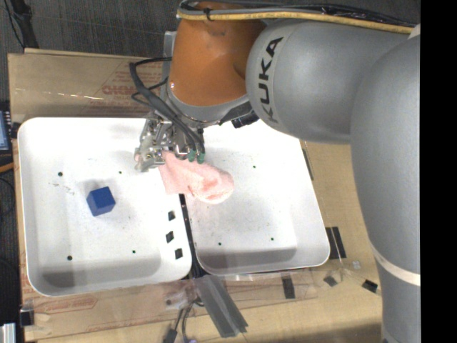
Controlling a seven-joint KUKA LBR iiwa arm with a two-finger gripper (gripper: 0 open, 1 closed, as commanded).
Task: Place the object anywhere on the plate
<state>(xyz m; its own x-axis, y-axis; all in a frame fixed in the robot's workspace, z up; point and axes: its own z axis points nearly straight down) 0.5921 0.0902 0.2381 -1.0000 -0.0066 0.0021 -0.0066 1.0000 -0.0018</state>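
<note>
— What is the surface like here?

— Two shallow white bins sit side by side on a brown bench [64, 84]. The floor behind the bench is dark. A blue cube [101, 200] lies in the left bin [43, 191].

— And the object for the task?

— A pink soft object [200, 179] hangs over the border between the two bins, mostly above the right bin [285, 213], well apart from the cube.

— Does the gripper [171, 148] hold it?

— The object's upper end is at the fingers; they seem closed on it.

— Any writing?

— "KUKA" on the grey arm [314, 70]. Faded red print on the bench, not readable.
</note>
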